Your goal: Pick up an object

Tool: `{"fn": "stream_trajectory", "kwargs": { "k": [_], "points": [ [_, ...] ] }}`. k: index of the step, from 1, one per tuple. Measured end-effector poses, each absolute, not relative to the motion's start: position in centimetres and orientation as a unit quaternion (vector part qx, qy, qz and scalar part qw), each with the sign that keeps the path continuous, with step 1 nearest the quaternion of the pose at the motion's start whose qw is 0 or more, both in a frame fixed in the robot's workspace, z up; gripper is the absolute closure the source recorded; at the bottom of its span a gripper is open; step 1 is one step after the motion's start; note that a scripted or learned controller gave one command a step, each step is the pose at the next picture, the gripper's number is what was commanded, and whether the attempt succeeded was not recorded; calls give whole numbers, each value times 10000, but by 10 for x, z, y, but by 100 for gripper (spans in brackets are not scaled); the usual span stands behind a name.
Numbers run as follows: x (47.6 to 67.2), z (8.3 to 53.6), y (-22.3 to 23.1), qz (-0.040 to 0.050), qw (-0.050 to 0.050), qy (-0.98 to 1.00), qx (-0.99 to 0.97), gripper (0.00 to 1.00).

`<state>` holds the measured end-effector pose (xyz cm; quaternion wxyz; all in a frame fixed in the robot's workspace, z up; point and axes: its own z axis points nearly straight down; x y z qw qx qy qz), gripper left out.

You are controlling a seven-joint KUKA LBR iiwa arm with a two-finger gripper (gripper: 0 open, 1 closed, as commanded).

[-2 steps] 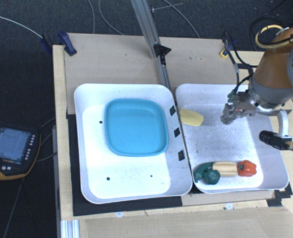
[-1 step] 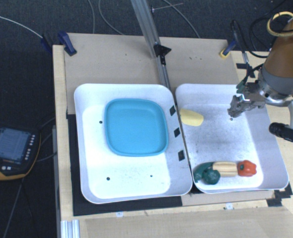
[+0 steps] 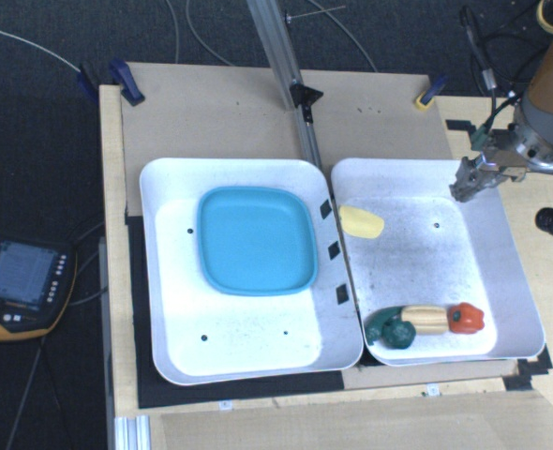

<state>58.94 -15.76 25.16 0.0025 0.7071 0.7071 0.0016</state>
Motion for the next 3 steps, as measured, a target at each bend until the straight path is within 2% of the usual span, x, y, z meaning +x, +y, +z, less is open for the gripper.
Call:
{"fn": "stream_trajectory", "kwargs": {
  "k": [1,2,3],
  "points": [
    [590,269,-158,7,9,7072,7070,100],
    [577,260,-98,5,-5,7087,7055,100],
    [555,254,-55,3,-3,7083,7059,100]
  ]
}}
